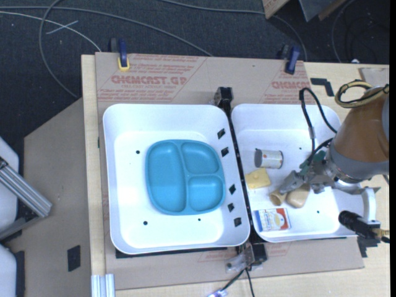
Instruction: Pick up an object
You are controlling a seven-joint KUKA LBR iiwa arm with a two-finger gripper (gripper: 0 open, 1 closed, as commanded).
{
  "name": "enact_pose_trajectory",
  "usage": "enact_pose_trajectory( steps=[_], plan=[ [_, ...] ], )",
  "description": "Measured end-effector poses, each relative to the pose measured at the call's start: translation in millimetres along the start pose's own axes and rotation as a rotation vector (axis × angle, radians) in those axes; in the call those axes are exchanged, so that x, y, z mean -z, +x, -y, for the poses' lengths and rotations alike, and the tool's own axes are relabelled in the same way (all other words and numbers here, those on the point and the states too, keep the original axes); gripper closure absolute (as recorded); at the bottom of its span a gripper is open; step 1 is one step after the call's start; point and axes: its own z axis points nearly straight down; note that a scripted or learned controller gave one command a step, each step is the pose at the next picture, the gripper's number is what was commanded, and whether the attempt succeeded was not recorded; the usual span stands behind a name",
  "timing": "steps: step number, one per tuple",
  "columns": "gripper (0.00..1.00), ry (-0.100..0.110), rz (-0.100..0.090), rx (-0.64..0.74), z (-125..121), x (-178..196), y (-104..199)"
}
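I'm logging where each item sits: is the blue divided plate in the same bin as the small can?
No, the blue divided plate lies alone in the left bin, while the small can lies in the right bin.

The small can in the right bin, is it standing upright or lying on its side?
Lying on its side. The can shows its long grey side from above, and its red end faces left.

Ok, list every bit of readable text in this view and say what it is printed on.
"CHEMCAST GP", in red, on the brown protective sheet under the bins, behind the left bin.
A second red print of the same kind behind the right bin, partly cut off and too blurred to read fully.
The small carton in the right bin bears print too small to read.
The small can has a label, unreadable.
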Motion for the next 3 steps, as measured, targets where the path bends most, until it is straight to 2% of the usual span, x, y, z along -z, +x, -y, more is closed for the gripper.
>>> enact_pose_trajectory(
  steps=[1,2,3],
  plan=[
    [0.00,-0.017,-0.001,0.000,-5.7,-22.8,0.6],
    [1.00,-0.027,0.011,-0.004,-6.9,-10.6,-4.0],
    [1.00,-0.013,0.006,0.001,-10.6,52.4,-8.4]
  ],
)
